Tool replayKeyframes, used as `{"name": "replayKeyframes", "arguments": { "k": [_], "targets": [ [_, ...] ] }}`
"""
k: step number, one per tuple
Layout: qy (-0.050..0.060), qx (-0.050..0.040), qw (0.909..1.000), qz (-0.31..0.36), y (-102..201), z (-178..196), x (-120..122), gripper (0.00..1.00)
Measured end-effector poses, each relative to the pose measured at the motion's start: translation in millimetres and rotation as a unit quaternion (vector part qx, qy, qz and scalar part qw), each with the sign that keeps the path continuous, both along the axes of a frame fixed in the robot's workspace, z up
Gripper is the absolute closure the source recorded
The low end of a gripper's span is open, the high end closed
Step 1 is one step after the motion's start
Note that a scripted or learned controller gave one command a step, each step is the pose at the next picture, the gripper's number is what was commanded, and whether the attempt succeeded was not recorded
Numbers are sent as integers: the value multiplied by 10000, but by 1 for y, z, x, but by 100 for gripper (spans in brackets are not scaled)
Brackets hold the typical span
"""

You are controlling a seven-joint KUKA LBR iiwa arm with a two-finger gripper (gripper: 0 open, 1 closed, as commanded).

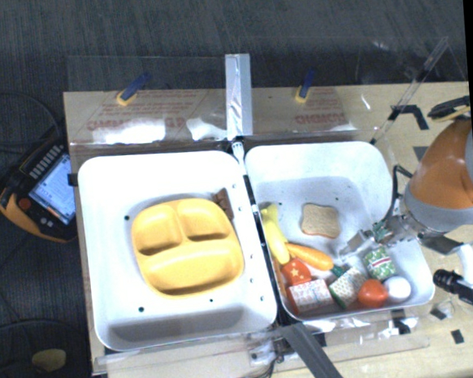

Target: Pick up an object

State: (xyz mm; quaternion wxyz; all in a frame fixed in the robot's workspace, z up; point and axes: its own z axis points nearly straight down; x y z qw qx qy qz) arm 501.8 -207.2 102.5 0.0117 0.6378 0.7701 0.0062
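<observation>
The right bin (pixel 357 162) holds several toy foods. A slice of toast (pixel 320 220) lies near its middle, with a yellow banana (pixel 272 233) along its left wall and an orange carrot (pixel 312 256) beside that. Along the front lie a red pepper (pixel 296 271), a red-and-white box (pixel 310 296), two green cartons (pixel 347 285) (pixel 380 262), a tomato (pixel 373 293) and a white egg (pixel 399 289). My gripper (pixel 368 237) reaches down at the bin's right side, just above the right green carton and right of the toast. Nothing shows between its tips.
The left bin (pixel 110 235) holds a yellow divided plate (pixel 187 243). The arm's orange band (pixel 445 169) hangs over the right bin's right rim. A handheld controller (pixel 45 191) with cables lies on the floor to the left. Clamps and tape sit on the bench behind the bins.
</observation>
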Motion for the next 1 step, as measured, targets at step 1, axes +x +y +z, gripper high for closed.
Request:
{"name": "replayKeyframes", "arguments": {
  "k": [1],
  "targets": [
    [136, 27, 9999, -98, 62, 69, 27, 0]
  ]
}}
